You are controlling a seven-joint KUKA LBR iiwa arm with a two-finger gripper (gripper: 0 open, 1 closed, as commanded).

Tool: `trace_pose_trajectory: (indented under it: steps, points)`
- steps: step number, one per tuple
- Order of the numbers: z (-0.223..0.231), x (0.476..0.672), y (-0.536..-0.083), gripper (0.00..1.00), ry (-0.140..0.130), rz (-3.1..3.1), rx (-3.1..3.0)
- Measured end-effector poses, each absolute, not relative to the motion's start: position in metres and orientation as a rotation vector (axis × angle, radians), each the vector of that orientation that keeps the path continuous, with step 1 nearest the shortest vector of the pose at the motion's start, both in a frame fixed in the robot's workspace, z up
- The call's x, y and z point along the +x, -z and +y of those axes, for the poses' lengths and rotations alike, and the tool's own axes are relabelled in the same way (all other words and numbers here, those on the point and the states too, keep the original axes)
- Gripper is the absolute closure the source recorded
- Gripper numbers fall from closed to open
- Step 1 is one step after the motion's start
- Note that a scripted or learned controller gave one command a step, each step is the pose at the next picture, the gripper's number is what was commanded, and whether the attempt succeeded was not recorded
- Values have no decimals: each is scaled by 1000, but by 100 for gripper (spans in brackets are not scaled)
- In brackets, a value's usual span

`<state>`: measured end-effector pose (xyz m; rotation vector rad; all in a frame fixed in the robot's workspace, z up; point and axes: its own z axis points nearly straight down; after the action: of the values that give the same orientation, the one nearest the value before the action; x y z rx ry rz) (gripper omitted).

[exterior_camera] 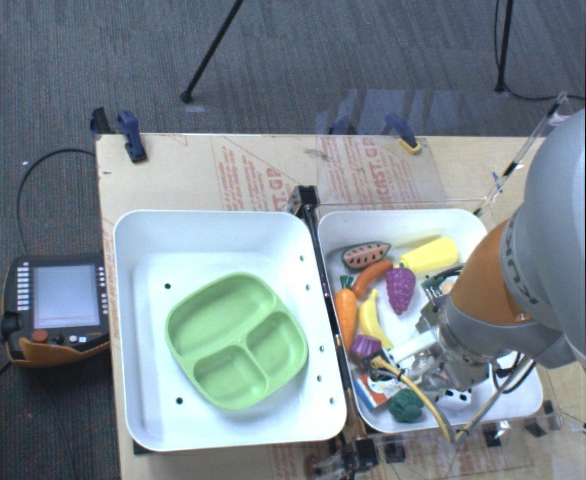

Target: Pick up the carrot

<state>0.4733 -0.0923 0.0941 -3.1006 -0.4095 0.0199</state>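
Wooden bench point(223, 173) (clamps at edge), dark carpet point(93, 58); end effector point(428, 373) state unclear, low over right bin point(453, 218).

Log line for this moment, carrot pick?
carrot: right bin, left edge, not held | gripper: low over bin, beside carrot | plate: left bin

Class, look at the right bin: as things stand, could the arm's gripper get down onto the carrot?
Probably yes. The carrot lies uncovered by the right bin's left wall, but the banana and the wall crowd its sides. The gripper hangs nearby.

A cardboard-topped bench point(233, 173) bears two white bins point(138, 268) point(473, 218) side by side.
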Motion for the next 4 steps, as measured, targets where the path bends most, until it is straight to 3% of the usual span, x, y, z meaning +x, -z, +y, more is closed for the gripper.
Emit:
trace_pose_trajectory:
  steps: [1,2,3,4]
  points:
    - [-92,473,-94,0,-20,-406,-3101]
    - [-81,524,-86,0,-11,-315,-3119]
    - [-85,608,-87,0,-7,-463,-3102]
    - [-105,634,-87,0,-6,-320,-3120]
